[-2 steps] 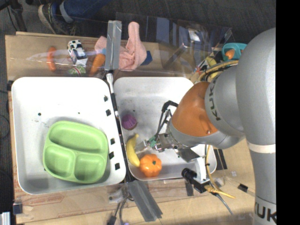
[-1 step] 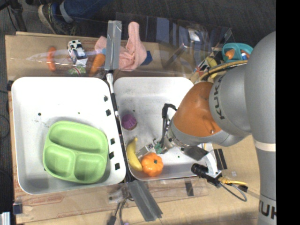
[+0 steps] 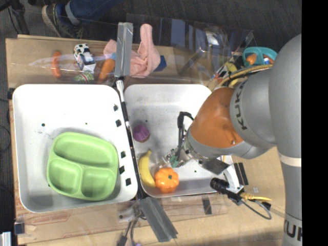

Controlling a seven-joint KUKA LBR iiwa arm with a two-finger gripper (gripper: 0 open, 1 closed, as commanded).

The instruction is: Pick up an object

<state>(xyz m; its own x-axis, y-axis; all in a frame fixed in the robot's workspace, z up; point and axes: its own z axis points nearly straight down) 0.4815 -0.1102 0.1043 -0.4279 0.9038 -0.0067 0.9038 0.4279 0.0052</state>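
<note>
The grey KUKA arm with its orange wrist band (image 3: 256, 117) reaches in from the right, bent down over the right shallow white plastic bin (image 3: 164, 94); the left shallow white plastic bin (image 3: 31, 111) sits just beside it, the two touching along a central divider; a light green moulded plastic tray with three compartments (image 3: 82, 165) lies flat in the lower part of the left bin; the two-finger gripper (image 3: 174, 160) hangs low in the right bin, near its front wall, just right of the fruit; cannot tell how it is set, it is too small and partly hidden by the wrist, and nothing is visibly pinched; a yellow curved banana (image 3: 146, 170) lies along the right bin's left wall at the front; a small orange pumpkin-shaped toy with a green stem (image 3: 166, 180) sits touching the banana's lower end, just below the gripper; a small purple round object (image 3: 141, 132) rests above the banana, apart from it; behind the bins on the bench, a pink crumpled cloth (image 3: 143, 53) and a few small toys.
</note>
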